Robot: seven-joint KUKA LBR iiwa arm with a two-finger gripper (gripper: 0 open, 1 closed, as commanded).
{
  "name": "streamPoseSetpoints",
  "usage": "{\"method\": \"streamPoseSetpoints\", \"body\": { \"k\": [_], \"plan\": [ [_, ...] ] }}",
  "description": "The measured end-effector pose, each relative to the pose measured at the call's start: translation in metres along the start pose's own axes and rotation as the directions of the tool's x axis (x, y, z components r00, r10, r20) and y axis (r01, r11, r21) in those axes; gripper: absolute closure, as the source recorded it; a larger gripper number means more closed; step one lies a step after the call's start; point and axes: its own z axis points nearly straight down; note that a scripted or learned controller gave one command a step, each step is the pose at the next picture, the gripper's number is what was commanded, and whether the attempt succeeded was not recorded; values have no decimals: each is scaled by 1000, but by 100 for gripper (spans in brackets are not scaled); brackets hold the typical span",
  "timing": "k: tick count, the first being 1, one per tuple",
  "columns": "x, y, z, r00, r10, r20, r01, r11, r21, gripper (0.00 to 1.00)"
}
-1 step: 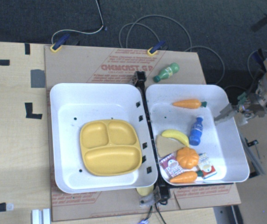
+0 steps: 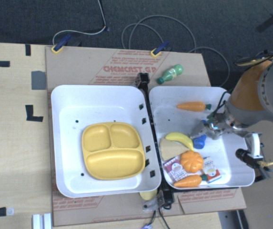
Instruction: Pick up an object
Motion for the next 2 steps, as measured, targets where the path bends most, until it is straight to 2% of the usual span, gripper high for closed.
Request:
{"method": "streamPoseSetpoints", "body": {
  "k": [1,2],
  "plan": [
    [52,-13,4,1000,1,11,-1,1000,-20,0],
    [50,-12,-6,1000,3,11,-3,1000,-21,100]
  ]
}}
